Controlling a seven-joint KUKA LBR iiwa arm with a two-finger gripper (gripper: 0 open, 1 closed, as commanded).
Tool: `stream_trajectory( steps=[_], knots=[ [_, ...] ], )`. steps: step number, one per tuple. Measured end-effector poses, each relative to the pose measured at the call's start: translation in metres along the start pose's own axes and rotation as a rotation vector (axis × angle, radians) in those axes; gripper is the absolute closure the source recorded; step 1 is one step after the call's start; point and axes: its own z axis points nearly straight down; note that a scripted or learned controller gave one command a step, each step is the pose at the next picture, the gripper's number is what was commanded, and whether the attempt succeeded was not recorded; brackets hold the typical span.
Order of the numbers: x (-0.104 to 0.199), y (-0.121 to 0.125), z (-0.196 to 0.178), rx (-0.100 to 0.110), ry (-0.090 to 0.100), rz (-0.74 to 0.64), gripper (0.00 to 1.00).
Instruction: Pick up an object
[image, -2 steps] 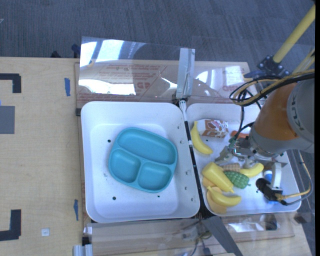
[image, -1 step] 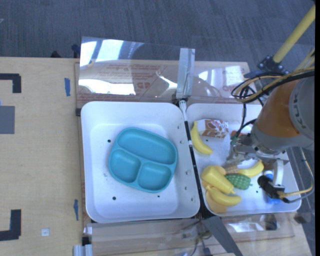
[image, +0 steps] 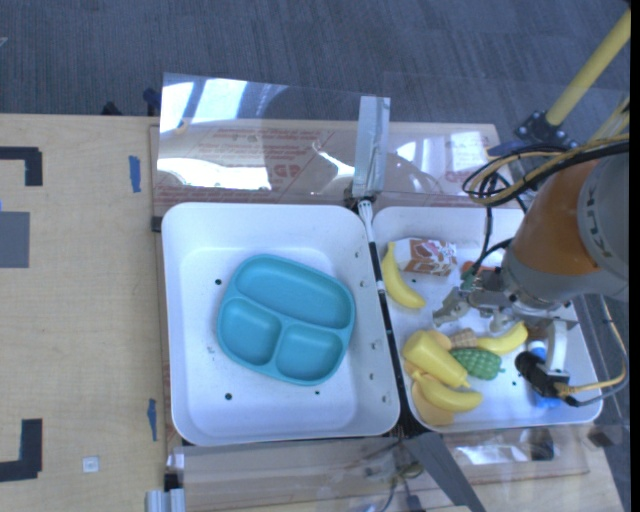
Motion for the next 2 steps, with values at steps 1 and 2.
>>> stream_trajectory(
  steps=[1,2],
  knots=[
    [0.003,0.065,0.012,0.006,0.0,0.123,0.0],
    [0.016,0.102,0.014,0.076,-0.017,0.151,0.0]
  ],
)
